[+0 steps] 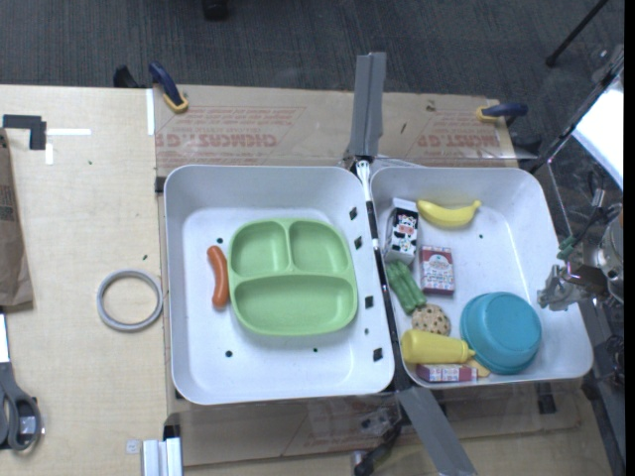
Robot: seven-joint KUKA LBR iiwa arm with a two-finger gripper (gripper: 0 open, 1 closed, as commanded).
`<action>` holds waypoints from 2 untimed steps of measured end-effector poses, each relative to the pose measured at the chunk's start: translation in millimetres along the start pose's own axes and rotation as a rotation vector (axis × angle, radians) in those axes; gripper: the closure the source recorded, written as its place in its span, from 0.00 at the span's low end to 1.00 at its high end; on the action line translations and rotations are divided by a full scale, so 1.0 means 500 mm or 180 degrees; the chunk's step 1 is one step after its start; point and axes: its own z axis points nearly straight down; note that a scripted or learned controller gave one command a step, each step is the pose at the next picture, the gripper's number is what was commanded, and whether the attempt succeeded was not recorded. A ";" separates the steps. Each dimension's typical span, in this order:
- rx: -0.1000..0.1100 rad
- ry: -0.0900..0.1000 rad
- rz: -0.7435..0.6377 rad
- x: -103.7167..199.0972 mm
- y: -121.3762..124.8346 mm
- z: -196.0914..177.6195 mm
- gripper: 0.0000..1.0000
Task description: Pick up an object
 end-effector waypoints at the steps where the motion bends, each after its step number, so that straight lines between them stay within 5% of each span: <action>1: 0.0000 0.0000 -0.0001 0.000 0.000 0.000 0.00; 2: -0.0086 -0.0005 -0.0262 0.014 0.012 0.040 0.00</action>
